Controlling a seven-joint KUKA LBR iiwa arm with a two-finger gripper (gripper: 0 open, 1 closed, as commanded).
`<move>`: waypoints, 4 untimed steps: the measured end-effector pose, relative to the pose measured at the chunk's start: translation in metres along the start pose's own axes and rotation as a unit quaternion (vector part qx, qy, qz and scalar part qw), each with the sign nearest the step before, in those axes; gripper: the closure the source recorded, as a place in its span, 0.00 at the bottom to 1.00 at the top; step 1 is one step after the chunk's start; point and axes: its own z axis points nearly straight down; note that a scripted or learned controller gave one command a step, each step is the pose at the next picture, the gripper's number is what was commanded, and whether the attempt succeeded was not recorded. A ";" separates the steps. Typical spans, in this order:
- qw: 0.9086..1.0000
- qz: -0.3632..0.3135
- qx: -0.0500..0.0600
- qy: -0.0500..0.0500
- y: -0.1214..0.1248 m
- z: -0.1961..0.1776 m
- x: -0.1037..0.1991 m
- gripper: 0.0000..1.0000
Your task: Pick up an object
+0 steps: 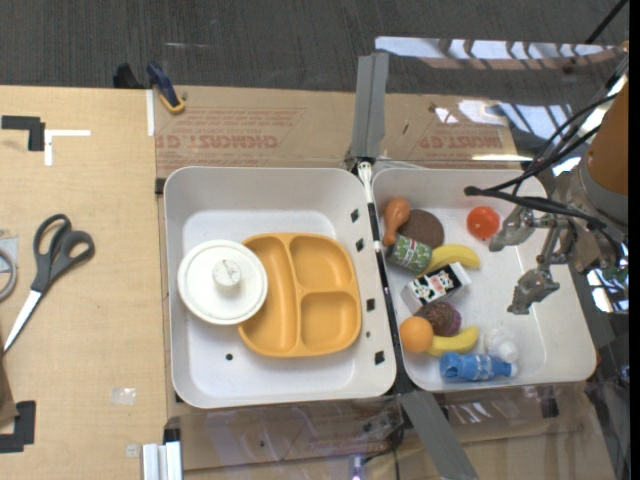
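Observation:
The right bin [560, 343] holds several small items: a red tomato [483, 221], a drumstick [396, 211], a brown round piece [422, 227], a green can [409, 254], two bananas [456, 257] [456, 341], a black-and-white carton [436, 286], a dark plum [442, 317], an orange [416, 334] and a blue bottle [476, 368]. My gripper [523, 262] hangs over the bare right part of this bin, right of the carton and below the tomato. It is open, with nothing between its fingers.
In the left bin [200, 368] lie a yellow divided plate [305, 298] and a white round lid [222, 280]. Scissors [45, 263] rest on the bench at far left. Cables [560, 148] trail along the arm at the right.

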 end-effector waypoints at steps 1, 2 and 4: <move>0.999 0.032 0.000 0.000 0.021 0.105 -0.082 0.00; 0.997 0.073 0.000 -0.008 0.018 0.157 -0.085 0.00; 0.985 0.172 0.000 -0.002 -0.003 0.176 -0.032 0.00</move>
